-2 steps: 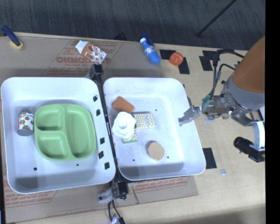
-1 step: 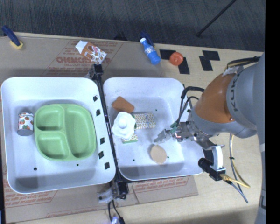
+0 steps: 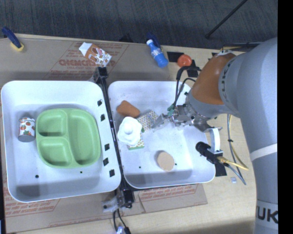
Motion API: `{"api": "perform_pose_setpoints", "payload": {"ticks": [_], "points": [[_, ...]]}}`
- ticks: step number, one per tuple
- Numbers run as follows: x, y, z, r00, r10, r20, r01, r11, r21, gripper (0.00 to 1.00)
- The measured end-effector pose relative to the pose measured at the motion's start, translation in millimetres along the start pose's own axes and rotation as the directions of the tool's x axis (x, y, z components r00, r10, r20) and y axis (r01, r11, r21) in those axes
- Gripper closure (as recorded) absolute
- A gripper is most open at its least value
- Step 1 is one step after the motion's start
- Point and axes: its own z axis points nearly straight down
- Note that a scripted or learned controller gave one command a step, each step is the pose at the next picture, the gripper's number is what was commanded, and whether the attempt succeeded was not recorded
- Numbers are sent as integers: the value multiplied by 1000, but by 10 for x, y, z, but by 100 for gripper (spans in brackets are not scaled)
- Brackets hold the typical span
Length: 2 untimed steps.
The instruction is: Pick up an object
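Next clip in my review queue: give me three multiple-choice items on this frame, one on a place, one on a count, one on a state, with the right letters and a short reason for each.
1. Where does the green divided plate lie?
A. In the left bin
B. In the right bin
C. On the bench outside the bins

2. How many compartments does the green divided plate have?
A. Two
B. Three
C. Five

3. How does the small printed can in the left bin lie?
A. On the green plate
B. Beside the plate, on the bin floor
C. Between the gripper's fingers

Answers: 1 A, it fills the middle of the left bin. 2 B, its ridges mark out three sections. 3 B, it rests against the bin's left wall, off the plate.
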Motion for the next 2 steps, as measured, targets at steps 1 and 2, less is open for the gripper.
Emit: {"api": "perform_pose_setpoints", "payload": {"ticks": [1, 2], "points": [[-64, -951, 140, 1000, 1, -1, -1, 1000, 3, 0], [-60, -940, 37, 1000, -6, -2, 6, 1000, 3, 100]]}}
